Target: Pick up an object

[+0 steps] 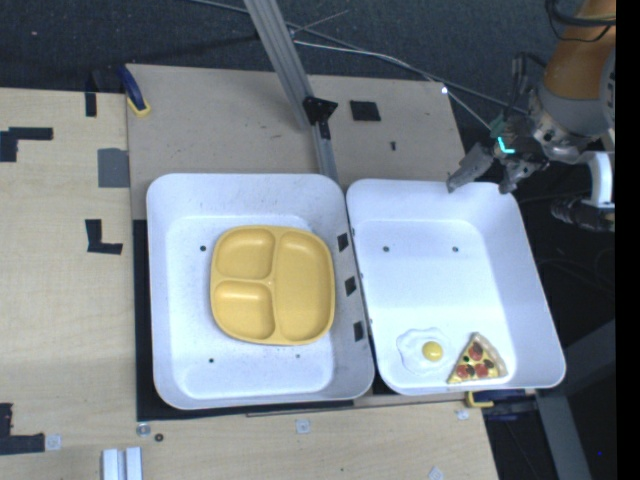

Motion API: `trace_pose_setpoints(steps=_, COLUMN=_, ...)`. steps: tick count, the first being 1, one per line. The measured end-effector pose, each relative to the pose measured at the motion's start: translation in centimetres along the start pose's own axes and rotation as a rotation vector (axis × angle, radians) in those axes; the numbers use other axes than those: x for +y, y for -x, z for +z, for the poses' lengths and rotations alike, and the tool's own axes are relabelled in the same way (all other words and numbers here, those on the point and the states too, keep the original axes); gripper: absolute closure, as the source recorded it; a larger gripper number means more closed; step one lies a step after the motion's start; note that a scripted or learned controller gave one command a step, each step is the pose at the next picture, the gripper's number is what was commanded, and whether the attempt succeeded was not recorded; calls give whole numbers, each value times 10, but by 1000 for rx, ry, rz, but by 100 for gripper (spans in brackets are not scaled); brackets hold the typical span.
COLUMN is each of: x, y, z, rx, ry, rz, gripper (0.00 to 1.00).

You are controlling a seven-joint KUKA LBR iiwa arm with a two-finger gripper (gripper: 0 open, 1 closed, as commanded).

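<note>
The end effector [485,172] hangs at the top right corner of the right bin [520,258], just over the far rim. Its two dark fingers are spread apart, so it is open, and nothing sits between them. The things it could pick up are far from it. A toy fried egg [423,349] and a toy pizza slice [478,359] lie side by side at the near end of the same bin, close to the bottom wall. So they lie toward the front of the picture from the end effector, well apart from it, and almost straight down the bin. The pizza slice is the nearer of the two to the arm's side; its pointed tip aims up toward the end effector and its wide crust faces the near wall. The egg is round and flat, so it has no long way. A yellow plate [272,284] with three parts sits in the left bin [165,268], farther off to the side. I think the next move has to be a long reach down the right bin.
</note>
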State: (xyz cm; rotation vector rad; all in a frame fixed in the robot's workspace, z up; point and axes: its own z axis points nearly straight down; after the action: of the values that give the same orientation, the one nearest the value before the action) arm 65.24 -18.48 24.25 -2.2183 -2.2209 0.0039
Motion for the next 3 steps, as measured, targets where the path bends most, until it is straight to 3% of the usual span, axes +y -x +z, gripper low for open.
trace_pose_setpoints(steps=1, x=1, y=0, z=-1, rx=-1, ry=3, rz=-1, gripper=0)
trace_pose_setpoints(steps=3, x=1, y=3, z=106, rx=-1, ry=-2, rz=-2, gripper=0)
